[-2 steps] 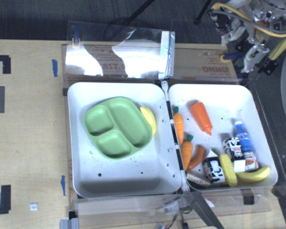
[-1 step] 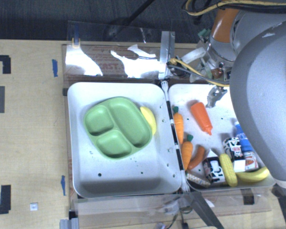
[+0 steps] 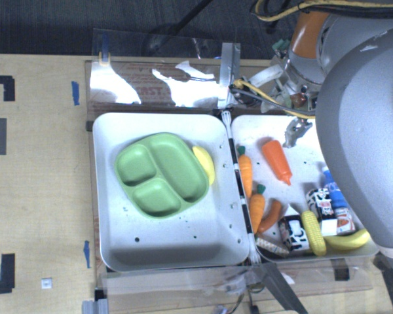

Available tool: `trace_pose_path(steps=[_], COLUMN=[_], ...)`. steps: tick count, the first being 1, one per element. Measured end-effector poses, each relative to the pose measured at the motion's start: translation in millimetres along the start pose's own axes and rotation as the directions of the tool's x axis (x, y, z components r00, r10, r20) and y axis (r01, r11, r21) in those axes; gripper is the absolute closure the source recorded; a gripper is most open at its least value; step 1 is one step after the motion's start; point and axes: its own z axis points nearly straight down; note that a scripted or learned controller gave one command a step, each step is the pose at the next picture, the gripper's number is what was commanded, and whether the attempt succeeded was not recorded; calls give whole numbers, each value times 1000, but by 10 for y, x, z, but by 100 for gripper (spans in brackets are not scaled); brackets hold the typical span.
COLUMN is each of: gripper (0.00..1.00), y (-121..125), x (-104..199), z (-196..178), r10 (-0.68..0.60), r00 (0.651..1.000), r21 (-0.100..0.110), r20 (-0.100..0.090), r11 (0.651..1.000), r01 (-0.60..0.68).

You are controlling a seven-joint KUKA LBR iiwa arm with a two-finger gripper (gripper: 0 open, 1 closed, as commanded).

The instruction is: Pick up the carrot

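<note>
Two shallow white plastic bins sit side by side: the left bin [image 3: 111, 241] and the right bin [image 3: 249, 126]. One green sectioned plastic plate [image 3: 161, 173] has three compartments, with one pale yellow rounded piece [image 3: 205, 162] at its edge. Just below the metal two-finger gripper [image 3: 295, 133] lie four orange toy carrots [image 3: 276, 160] [image 3: 245, 173] [image 3: 256, 209] [image 3: 270, 214]. Further below are one yellow corn cob [image 3: 314, 231] and one yellow banana [image 3: 347, 241].

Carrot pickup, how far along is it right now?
Nothing looks done: the carrots lie in the right bin near the divider. In hand: the hand hovers over the bin's upper part, nothing visibly in it. Left: reach, grip and lift a carrot.
</note>
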Motion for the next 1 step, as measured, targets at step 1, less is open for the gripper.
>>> trace_pose_path(steps=[1], gripper=[0], y=[0], x=[0], z=[0], r10=[0], r00=[1000], r21=[0], r20=[0], r11=[1000], r01=[0])
